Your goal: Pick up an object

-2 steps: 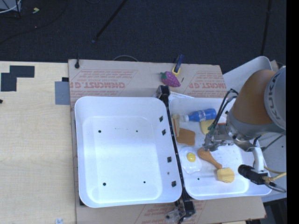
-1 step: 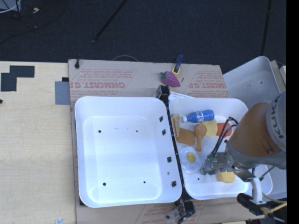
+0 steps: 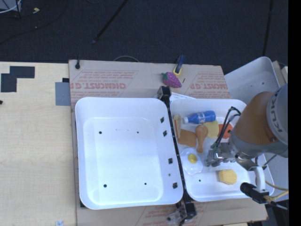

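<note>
Two bins [image 3: 89, 126] sit below me; every object lies in the right one: bottle [image 3: 200, 117], yellow block [image 3: 227, 176], small yellow ball [image 3: 192, 158]. My gripper [image 3: 212, 160] hangs low among them; whether it grips anything, I cannot tell.

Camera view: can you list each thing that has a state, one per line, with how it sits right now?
blue bottle: on its side, right bin.
wooden spoon: flat, below the bottle.
yellow block: on the bin floor, apart from the gripper.
small yellow ball: loose, near the divider.
purple toy: outside the bins, on the cardboard.
gripper: low in the right bin.
left bin: upright.
</note>
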Tool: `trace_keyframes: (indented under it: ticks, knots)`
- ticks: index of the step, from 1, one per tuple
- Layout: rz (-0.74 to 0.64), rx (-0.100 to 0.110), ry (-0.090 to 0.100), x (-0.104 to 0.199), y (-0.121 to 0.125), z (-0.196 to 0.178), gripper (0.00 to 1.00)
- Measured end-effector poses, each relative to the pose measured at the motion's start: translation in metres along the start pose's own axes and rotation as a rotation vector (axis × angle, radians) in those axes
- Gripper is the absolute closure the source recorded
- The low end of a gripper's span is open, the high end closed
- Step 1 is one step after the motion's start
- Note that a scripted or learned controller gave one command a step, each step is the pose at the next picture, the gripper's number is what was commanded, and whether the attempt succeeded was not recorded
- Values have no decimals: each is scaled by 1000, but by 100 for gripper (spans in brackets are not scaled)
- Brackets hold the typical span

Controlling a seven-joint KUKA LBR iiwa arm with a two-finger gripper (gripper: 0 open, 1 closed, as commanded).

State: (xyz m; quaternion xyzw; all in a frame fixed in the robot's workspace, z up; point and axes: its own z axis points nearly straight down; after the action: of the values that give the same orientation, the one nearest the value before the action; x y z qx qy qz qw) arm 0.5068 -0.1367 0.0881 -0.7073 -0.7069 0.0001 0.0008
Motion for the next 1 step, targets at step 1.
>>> trace_keyframes:
  ticks: [1]
  knots:
    - [-3, -6, -4, -39, 73, 0, 100]
